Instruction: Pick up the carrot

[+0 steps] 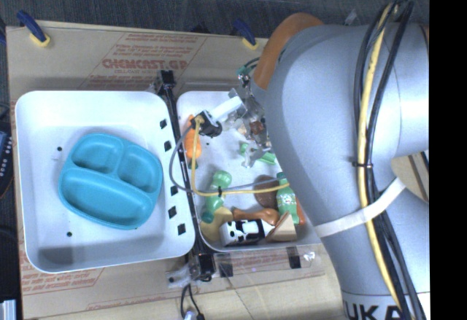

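The carrot (pixel 191 146) is an orange piece lying along the left wall of the right bin (pixel 219 101), partly behind a yellow cable. My gripper (pixel 252 152) hangs low over the middle of the same bin, to the right of the carrot and apart from it. I see nothing held in it. The grey arm covers the bin's right side.
In the right bin's front half lie a green toy (pixel 218 181), a brown piece (pixel 264 198), a green bottle (pixel 287 200) and a black-and-white cow toy (pixel 244 232). The left bin (pixel 44 114) holds a blue divided plate (pixel 109 178).
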Controlling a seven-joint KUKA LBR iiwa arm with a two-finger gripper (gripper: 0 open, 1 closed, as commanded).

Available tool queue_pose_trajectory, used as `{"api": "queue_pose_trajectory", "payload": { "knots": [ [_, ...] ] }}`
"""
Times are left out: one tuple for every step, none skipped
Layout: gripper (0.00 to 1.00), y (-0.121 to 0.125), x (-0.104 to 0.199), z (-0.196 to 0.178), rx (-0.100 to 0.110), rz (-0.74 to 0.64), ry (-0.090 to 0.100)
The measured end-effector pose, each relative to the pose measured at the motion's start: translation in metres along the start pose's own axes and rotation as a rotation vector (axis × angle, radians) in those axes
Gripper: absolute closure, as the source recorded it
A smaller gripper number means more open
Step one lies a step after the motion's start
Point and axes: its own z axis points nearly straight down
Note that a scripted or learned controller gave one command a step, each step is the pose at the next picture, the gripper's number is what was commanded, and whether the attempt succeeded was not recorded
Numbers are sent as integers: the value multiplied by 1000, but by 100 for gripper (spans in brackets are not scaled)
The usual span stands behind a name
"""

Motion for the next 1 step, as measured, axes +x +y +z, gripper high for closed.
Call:
{"api": "queue_pose_trajectory", "payload": {
  "knots": [
    [0, -45, -96, -85, 0, -52, 0]
  ]
}}
